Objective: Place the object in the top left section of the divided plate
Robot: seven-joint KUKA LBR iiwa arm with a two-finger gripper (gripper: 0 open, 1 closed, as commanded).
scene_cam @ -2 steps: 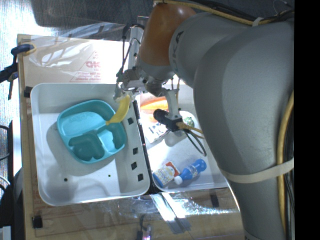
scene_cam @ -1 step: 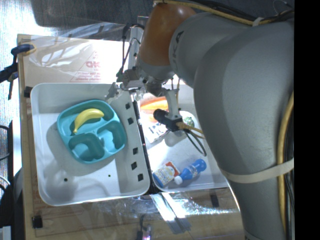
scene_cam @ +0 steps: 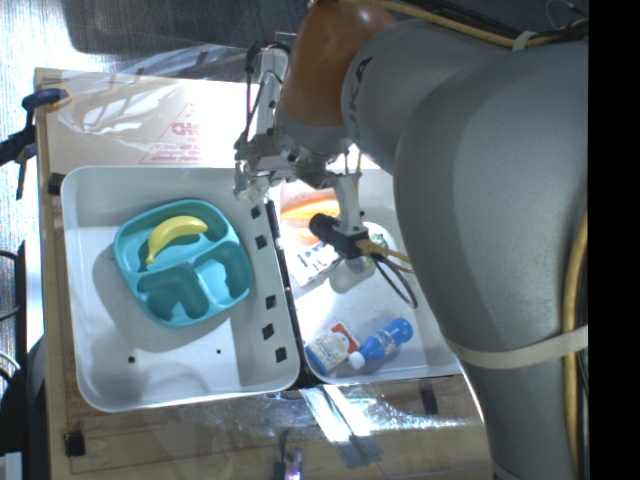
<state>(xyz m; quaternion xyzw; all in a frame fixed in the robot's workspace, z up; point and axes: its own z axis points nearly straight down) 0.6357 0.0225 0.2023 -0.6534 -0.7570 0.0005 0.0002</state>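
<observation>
I can't tell how my gripper stands; the banana in the divided plate looks light, smooth, best pinched mid-curve.

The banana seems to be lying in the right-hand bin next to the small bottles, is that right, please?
Not quite: the camera view shows the banana lying in the blue divided plate in the left bin. The small bottles are in the right-hand bin.

arm — reaching in from right | wrist bent downward
</observation>
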